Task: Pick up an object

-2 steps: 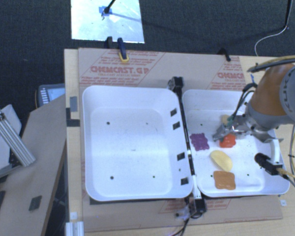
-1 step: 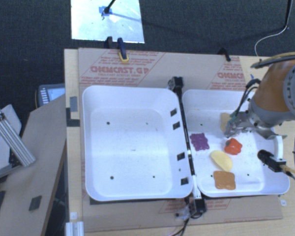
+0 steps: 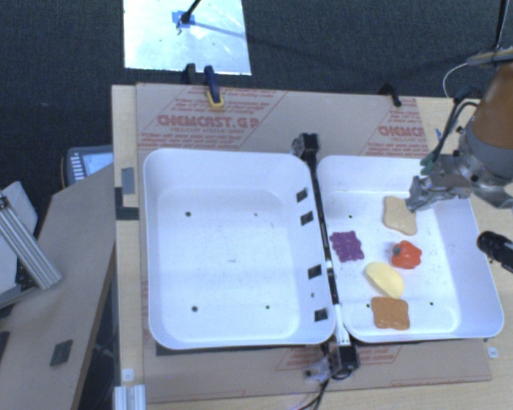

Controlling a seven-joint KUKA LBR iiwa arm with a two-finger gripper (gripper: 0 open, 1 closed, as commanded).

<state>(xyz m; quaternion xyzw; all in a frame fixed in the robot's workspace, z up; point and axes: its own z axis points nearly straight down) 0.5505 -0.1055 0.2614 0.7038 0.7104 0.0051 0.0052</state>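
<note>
Camera view: jaws [image 3: 417, 196], state unclear, over tan piece [image 3: 400, 216], long axis up-down.

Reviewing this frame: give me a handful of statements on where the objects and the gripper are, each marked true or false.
1. All the loose objects lie in the right bin. True.
2. The purple piece lies nearest the divider between the bins. True.
3. The gripper hangs over the left bin. False: it is above the right bin, beside the tan piece.
4. The red object sits in the left bin. False: it lies in the right bin, above the yellow object.
5. The orange piece lies nearest the right bin's front edge. True.
</note>
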